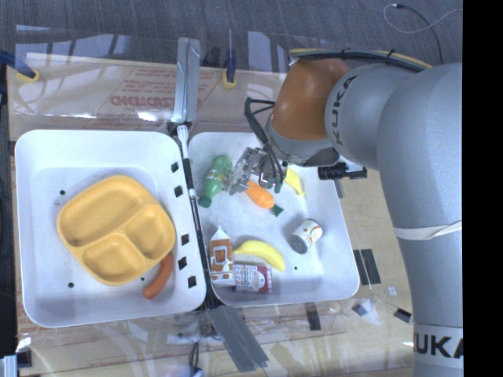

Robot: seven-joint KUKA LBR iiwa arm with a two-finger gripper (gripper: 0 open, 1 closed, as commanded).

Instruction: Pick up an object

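My gripper (251,173) hangs low over the upper middle of the right bin (334,277). An orange toy carrot (262,195) lies directly below and to the right of it, touching or nearly touching the gripper's tip. A green bottle (214,177) lies just left of the gripper. A small yellow piece (293,181) sits to its right, partly under the wrist. Further down the bin are a yellow banana (260,251), a small tipped can (306,233), a little carton (221,253) and a red-and-white packet (250,278).
The left bin (31,210) holds a yellow divided plate (115,228) and an orange-red sausage (158,277) by its lower right corner. A metal divider (187,85) runs between the bins. The grey arm (393,132) covers the right bin's right side.
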